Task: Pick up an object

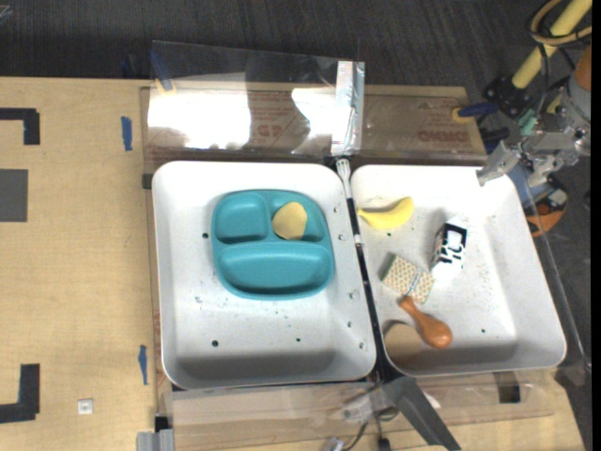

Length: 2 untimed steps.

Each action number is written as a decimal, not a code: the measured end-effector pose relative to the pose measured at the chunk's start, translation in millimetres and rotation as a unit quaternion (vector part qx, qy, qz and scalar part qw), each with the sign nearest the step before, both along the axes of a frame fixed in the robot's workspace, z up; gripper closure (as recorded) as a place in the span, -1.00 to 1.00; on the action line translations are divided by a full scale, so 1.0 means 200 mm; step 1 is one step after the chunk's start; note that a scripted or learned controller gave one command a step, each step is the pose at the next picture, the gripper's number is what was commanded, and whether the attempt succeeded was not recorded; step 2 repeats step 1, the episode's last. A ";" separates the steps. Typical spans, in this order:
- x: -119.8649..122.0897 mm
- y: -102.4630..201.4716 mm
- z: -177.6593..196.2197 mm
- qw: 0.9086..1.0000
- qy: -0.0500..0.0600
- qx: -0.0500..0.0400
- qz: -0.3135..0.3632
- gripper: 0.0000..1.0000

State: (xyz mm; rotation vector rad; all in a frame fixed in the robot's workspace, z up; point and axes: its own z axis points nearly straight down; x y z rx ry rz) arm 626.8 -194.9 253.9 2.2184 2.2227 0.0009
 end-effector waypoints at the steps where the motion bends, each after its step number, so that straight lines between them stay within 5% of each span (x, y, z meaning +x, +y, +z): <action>1: 0.01 -0.11 -0.49 0.997 -0.001 0.000 -0.083 -1.00; 2: 0.01 -0.11 -0.49 0.997 -0.001 0.000 -0.083 -1.00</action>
